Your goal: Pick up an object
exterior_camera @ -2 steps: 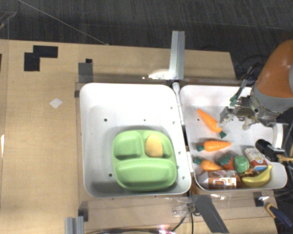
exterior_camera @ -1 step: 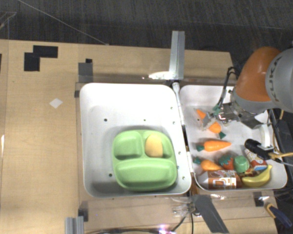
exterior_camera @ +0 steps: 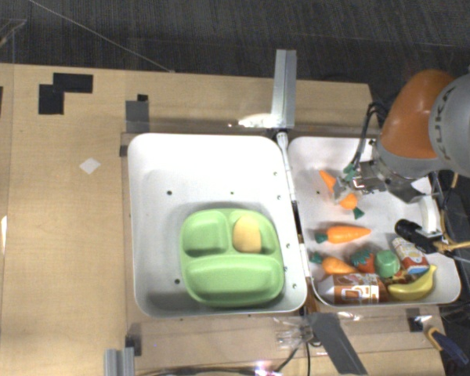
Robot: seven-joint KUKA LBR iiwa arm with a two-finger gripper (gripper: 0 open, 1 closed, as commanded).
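Carrot pieces lie directly at the gripper (exterior_camera: pixel 352 185) in the camera view: one small carrot piece (exterior_camera: pixel 327 181) just to its left and another orange piece (exterior_camera: pixel 348 202) immediately below it, touching or nearly touching the tool tip. Whether either piece sits between the fingers cannot be told, nor whether the tool is spread or pressed together, since the wrist hides the tip from above. Further below the gripper rests a whole carrot (exterior_camera: pixel 346 233), and beyond that a cluster comprising a second carrot (exterior_camera: pixel 335 265), a brown bottle (exterior_camera: pixel 359 293), a banana (exterior_camera: pixel 412 286) and a green object (exterior_camera: pixel 387 265), all in the right bin (exterior_camera: pixel 305 151). Well to the gripper's left, the left bin (exterior_camera: pixel 153 210) holds a green divided tray (exterior_camera: pixel 219 276) with a yellow item (exterior_camera: pixel 247 233) in one compartment. Judged progress: the tool is lowered among the objects; a confirmed grasp and the lift remain outstanding.
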